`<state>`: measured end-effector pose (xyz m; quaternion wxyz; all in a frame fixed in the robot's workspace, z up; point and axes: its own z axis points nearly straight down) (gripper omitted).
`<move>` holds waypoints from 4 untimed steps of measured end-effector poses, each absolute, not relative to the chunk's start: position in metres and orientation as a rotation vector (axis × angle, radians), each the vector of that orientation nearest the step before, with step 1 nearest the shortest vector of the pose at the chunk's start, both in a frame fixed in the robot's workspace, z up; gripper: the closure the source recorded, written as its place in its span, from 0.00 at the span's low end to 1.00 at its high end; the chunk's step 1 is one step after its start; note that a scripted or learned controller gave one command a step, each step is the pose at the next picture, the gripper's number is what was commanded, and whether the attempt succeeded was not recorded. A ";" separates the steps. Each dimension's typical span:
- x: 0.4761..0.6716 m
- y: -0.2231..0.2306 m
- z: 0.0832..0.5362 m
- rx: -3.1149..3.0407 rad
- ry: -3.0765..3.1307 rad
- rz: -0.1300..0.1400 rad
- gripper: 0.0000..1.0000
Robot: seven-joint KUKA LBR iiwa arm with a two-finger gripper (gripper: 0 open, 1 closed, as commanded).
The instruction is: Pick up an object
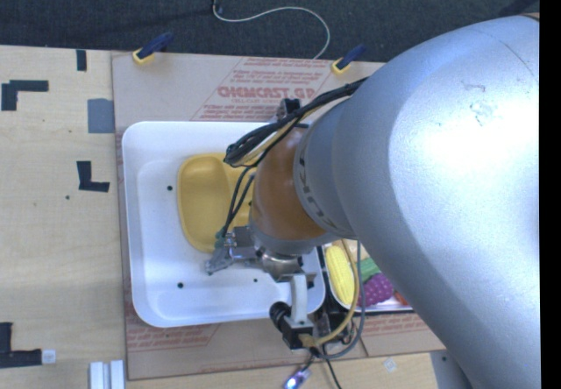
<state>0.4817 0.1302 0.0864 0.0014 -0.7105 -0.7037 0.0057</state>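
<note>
A yellow dish [203, 200] lies in the left white bin [149, 229], toward its middle. My gripper [224, 258] hangs low over the bin floor, right at the dish's near edge. The orange wrist band [276, 194] and the grey arm [438, 186] cover the dish's right side. In the right bin, at the arm's lower edge, I see a yellow corn cob [340, 275], a bunch of purple grapes [379, 289] and a bit of something green [368, 266].
The bins stand on a cardboard sheet [254, 89] held by yellow and blue clamps [152, 46] at the back. Black cables [263, 137] run along the wrist. A thin white cable [280, 15] lies on the dark floor behind.
</note>
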 end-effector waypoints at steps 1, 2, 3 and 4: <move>0.564 0.076 0.190 -2.231 -2.225 -0.011 0.00; 0.559 0.080 0.194 -2.218 -2.222 0.006 1.00; 0.565 0.018 0.183 -2.227 -2.216 0.007 1.00; 0.557 0.004 0.315 -2.228 -2.228 -0.014 1.00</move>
